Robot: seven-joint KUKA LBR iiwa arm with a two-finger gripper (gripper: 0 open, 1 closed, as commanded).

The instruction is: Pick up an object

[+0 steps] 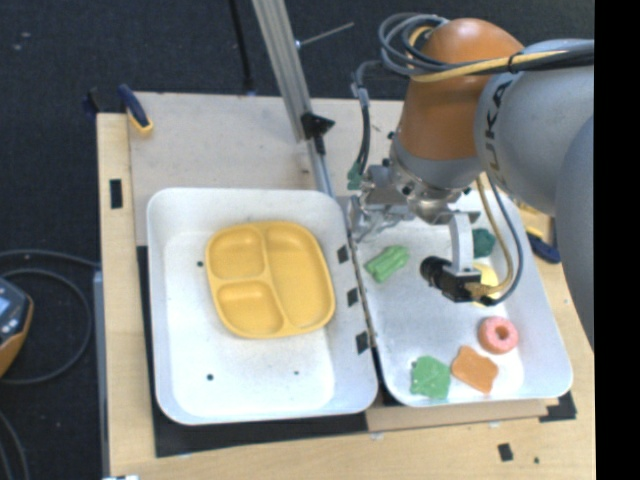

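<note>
My gripper hangs over the far left part of the right bin, close to the divider between the bins. A light green elongated piece lies on the bin floor just in front of it, apart from the gripper. Nearer the front of this bin are a pink donut, an orange piece and a dark green piece. A teal item and a small yellow item sit partly hidden behind the arm's hardware.
A yellow divided plate lies in the left bin. A slanted metal post rises behind the bins. The big grey and orange arm covers the far right of the bench.
</note>
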